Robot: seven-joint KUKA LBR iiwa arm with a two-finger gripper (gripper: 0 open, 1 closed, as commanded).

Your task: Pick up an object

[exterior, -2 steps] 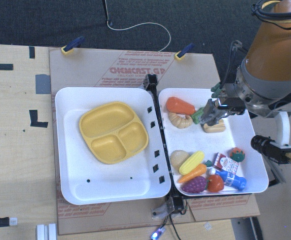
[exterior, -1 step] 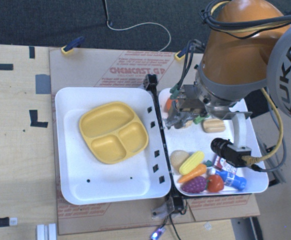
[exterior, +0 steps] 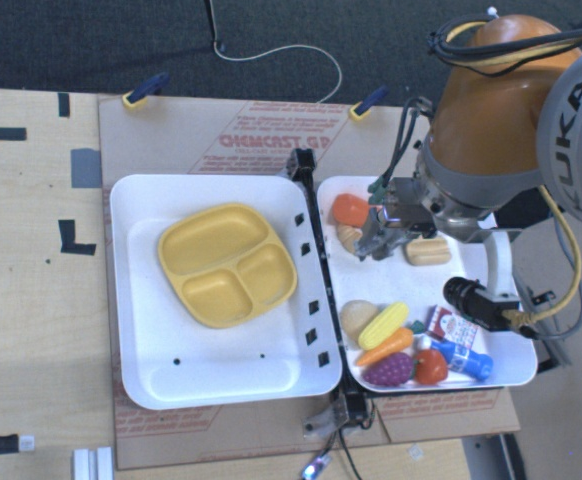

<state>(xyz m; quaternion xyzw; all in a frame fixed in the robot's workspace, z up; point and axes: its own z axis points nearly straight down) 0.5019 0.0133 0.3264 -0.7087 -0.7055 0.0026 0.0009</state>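
Note:
My gripper [exterior: 375, 240] hangs low over the back left part of the right bin [exterior: 516, 373], pointing down. Just left of it lie a red round toy [exterior: 349, 208] and a small tan piece [exterior: 347, 236]. A tan bread-like block [exterior: 428, 252] sits just right of it. Nothing shows held in the gripper. Toy foods crowd the front of the same bin: a pale round piece [exterior: 357, 315], a yellow corn cob [exterior: 383, 324], a carrot [exterior: 387, 346], purple grapes [exterior: 391, 370], a red fruit [exterior: 430, 367], a blue bottle [exterior: 468, 361] and a red-and-white packet [exterior: 444, 323].
The left bin [exterior: 136, 298] holds a yellow divided plate [exterior: 227, 264]. A black divider rail [exterior: 317, 268] runs between the bins. The arm's orange and grey body [exterior: 496, 118] looms over the right bin's back, and a black fitting [exterior: 473, 304] hangs over its right side.

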